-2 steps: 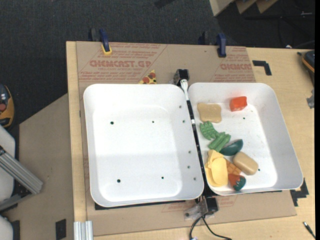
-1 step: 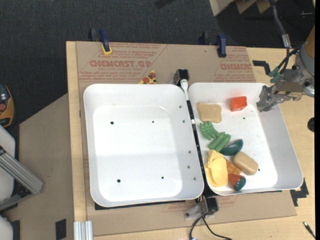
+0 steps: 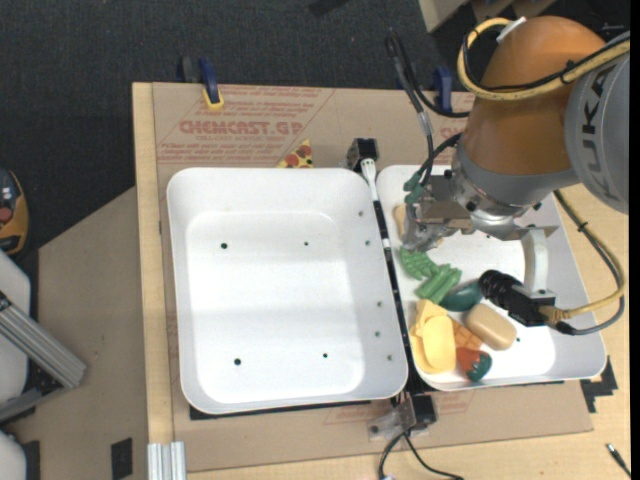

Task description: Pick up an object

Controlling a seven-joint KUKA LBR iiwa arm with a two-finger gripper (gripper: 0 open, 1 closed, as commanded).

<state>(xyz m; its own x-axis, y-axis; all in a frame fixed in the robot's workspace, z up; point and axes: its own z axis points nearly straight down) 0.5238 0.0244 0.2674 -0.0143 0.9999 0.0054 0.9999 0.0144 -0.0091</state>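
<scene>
- Two shallow white bins: sitting side by side on the bench (image 3: 150, 268), the left bin (image 3: 180, 268) and the right bin (image 3: 572, 360) touching along their inner edges.
- Gripper (image 3: 422, 230): hanging over the right bin's left edge, toward the far-left corner, with the arm's orange band (image 3: 530, 78) looming over the bin's far half. Cannot tell whether released, clenched or grasping anything.
- Green ridged piece (image 3: 428, 270): lying along the right bin's left edge, about midway down it and directly beneath the gripper. Cannot tell whether touching the gripper or apart from it.
- Dark teal lump (image 3: 462, 296): lying just beside the green ridged piece, toward the bin's middle.
- Yellow piece (image 3: 432, 340): lying against the left edge, close to the near-left corner.
- Tan block (image 3: 490, 326): resting tilted just beside the yellow piece, on the side toward the bin's middle.
- Orange piece (image 3: 467, 353): sitting between the yellow piece and the tan block, partly covered by both.
- Small teal piece (image 3: 478, 369): lying at the near edge, touching the orange piece.
- Blue clamp (image 3: 211, 80): gripping the bench's far edge, well apart from the left bin.
</scene>
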